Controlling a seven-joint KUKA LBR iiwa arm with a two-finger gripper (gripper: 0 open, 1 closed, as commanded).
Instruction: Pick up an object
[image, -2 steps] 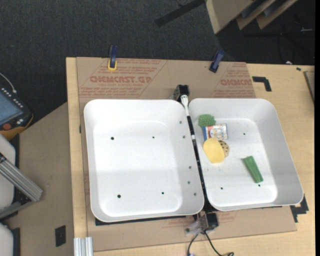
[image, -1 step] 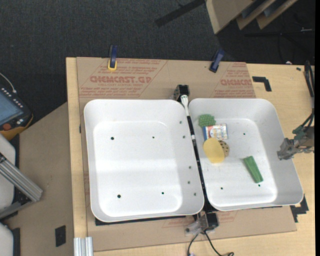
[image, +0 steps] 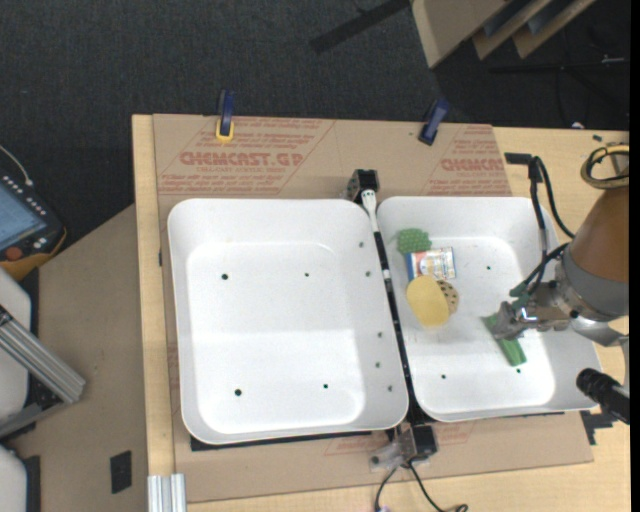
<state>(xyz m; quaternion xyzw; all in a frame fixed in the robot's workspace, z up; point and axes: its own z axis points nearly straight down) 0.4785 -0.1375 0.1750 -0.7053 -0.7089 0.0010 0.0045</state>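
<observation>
Right shallow white plastic bin (image: 470, 400): holds all items. Two-finger gripper (image: 512, 322) low at bin's right side, over small green oblong piece (image: 513, 350); finger state cannot tell. Yellow rounded sponge-like lump (image: 430, 301), green knobbly toy (image: 412, 241), small printed can (image: 432, 264) near bin's left wall. Step: grasp attempt. Next: secure green piece, lift.

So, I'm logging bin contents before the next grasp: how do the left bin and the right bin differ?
The right bin holds a cluster near its left wall: a green item, a small labelled container and a yellow round object; the left bin shows bare white floor with a few dark dots. The hand is over the right bin, by a green piece, not the left. The left bin looks wider. Both are shallow, white and round-cornered.
</observation>
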